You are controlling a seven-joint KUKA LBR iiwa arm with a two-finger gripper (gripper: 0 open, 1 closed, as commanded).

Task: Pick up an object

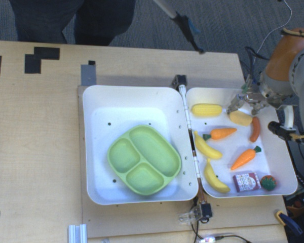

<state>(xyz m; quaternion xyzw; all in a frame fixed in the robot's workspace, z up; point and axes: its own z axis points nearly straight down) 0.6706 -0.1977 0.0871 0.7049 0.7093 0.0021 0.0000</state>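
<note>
Your right bin [279, 158]: two bananas [206, 148], two carrots [243, 158], one sausage [255, 129]. Left bin [99, 110]: one green tray [144, 159]. Gripper [247, 104] over yellow block [240, 118], fingers spread, gripping nothing.

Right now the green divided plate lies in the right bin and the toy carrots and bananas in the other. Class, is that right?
Not quite. The camera view shows the green divided plate in the left bin; the carrots and bananas lie in the right bin.

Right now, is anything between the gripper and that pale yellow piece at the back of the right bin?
Nothing visible. The gripper hangs right above the pale yellow piece; the sausage lies just beside it.
</note>
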